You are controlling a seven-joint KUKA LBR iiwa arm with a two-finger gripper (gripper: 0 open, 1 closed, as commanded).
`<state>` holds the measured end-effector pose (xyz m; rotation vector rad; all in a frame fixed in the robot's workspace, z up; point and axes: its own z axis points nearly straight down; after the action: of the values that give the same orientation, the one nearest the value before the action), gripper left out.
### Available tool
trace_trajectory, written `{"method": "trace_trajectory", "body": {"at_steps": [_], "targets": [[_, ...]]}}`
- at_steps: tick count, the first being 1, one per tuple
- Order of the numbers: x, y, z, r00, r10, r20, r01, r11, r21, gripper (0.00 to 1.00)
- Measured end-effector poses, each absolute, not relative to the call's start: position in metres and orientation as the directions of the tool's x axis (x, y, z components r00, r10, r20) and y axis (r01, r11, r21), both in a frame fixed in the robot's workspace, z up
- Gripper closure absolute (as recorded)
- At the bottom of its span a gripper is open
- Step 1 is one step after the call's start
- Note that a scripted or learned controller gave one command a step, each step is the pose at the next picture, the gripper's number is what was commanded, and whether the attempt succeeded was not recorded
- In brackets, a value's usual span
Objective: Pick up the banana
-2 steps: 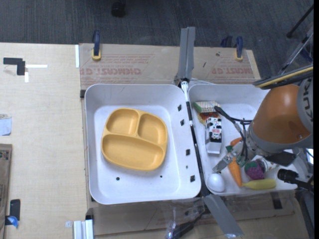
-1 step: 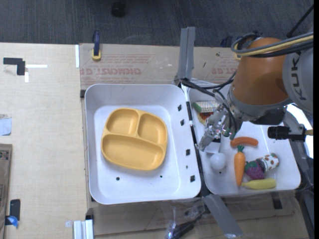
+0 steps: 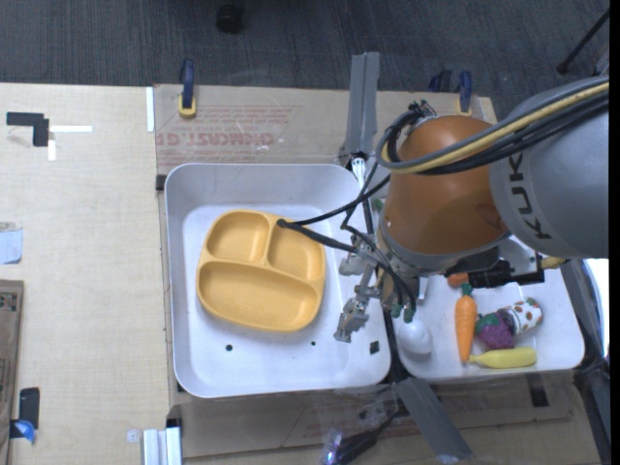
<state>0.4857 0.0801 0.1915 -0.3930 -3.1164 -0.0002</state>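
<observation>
One yellow banana [image 3: 504, 358] lies beside carrot [image 3: 466, 326].

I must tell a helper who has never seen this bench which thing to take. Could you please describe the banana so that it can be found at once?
Find the right white bin, partly under the grey and orange arm. The banana lies along its near edge, just below a purple grape bunch and beside the tip of an upright carrot. It is the only plain yellow, long, slightly curved thing there.

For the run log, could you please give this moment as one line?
gripper: over left bin, beside yellow plate | banana: right bin, near carrot, ungrasped
</observation>
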Motion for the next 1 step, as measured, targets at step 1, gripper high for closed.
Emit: {"method": "trace_trajectory", "body": {"at_steps": [1], "targets": [[0.5188, 0.0988, 0.1038, -0.869, 0.495, -0.009, 0.495, 0.869, 0.007, 0.00]]}}
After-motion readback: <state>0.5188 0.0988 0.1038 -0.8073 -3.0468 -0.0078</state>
